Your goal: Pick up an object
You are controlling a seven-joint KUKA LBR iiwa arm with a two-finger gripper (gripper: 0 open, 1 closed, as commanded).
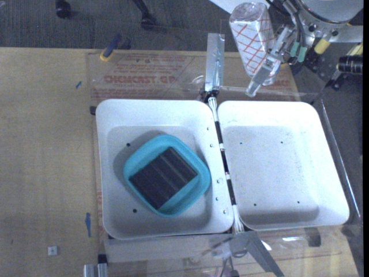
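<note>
Up high beyond the right bin (pixel 331 166), the gripper (pixel 281 46) seemingly has its fingers pinching a clear red-gridded bottle (pixel 253 42), neck tilted down.

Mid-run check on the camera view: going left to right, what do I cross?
Left bin → blue container lying in it → right bin. Above the right bin's far edge, a clear bottle with a red grid pattern hangs tilted, with the end effector just to its right.
</note>
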